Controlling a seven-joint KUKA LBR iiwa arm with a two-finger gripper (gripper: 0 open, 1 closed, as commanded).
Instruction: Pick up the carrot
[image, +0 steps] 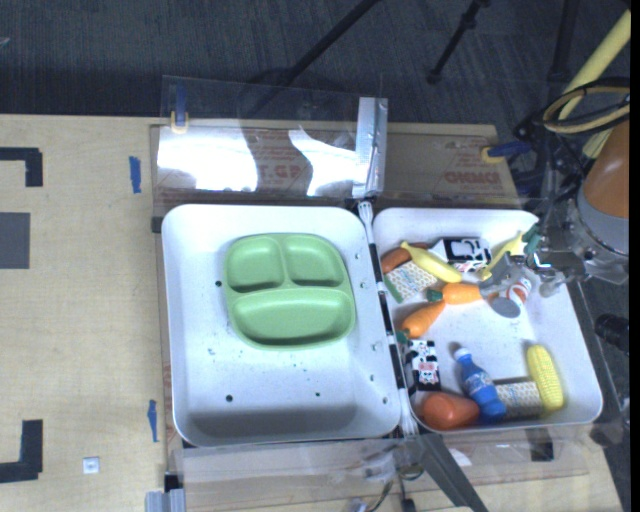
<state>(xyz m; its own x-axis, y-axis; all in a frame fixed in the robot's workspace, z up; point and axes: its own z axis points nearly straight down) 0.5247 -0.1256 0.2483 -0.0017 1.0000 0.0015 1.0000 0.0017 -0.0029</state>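
The carrot (459, 294) is orange with a small green stub at its left end. It lies on its side in the upper middle of the right bin (580, 330). My gripper (507, 274) reaches in from the right, low over the bin, and its tip is just right of the carrot's right end. Whether it touches the carrot cannot be made out. The wrist and orange band of the arm (606, 185) sit at the right edge of the view.
Around the carrot lie a second orange piece (421, 319), a banana (431, 263), a corn cob (545, 377), a blue bottle (479, 381), a red-orange vegetable (447, 408) and small printed boxes (424, 362). The left bin (190, 330) holds a green divided plate (289, 287).
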